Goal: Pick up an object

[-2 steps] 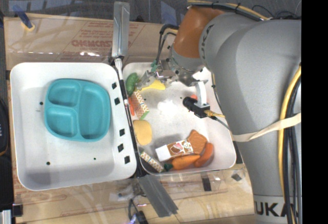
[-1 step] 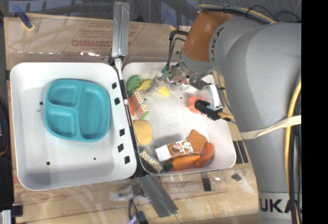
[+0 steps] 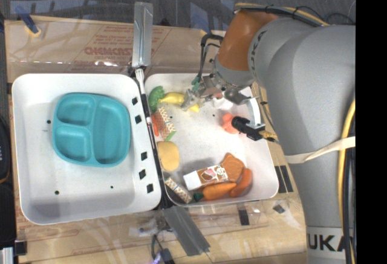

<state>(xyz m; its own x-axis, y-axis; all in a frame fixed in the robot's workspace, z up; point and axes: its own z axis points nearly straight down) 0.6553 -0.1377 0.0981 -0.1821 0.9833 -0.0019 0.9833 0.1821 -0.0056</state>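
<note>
Readable text in the scene

Red print on the cardboard sheet [image 3: 91,45] at 11 o'clock seems to begin "CHEMCAS", the rest too faint; white letters "UKA" stand on the arm's base [image 3: 326,243] at 5 o'clock.

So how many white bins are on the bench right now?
2: the left bin holds a teal divided plate; the right bin, under the arm, holds the toy food.

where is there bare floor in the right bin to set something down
Bare floor lies mid right bin, between the yellow potato and the pink toy. Crowded along the divider and the near edge, around the carrot.
</note>
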